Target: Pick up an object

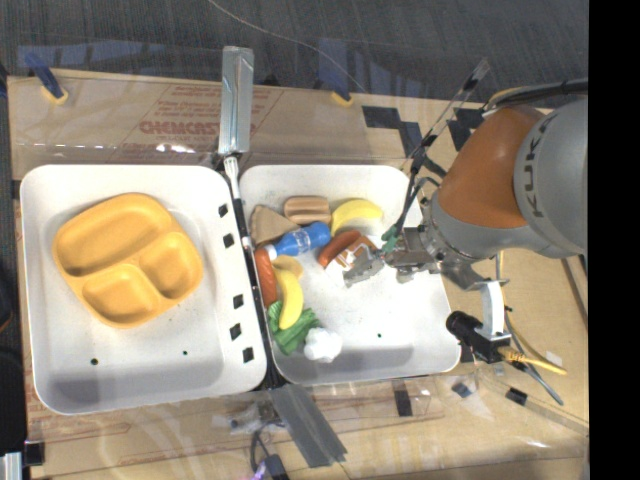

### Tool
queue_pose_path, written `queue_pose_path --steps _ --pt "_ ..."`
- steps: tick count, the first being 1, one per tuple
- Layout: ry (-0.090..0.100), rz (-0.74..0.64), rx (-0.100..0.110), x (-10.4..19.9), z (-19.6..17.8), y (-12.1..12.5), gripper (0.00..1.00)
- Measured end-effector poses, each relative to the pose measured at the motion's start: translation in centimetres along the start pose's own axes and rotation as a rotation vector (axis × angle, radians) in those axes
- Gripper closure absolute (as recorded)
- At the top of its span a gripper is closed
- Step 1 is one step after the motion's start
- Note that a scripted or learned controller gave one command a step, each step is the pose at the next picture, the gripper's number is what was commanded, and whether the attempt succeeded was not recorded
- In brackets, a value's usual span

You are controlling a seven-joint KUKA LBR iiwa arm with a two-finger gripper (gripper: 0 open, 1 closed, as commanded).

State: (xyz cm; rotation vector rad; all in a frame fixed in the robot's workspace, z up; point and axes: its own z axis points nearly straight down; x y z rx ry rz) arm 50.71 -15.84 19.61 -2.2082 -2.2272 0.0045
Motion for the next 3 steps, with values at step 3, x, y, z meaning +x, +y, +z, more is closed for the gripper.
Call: queue_pose_path --steps 3 --pt "0.000 0.121 0.007 4.2 10.5 12.6 0.00"
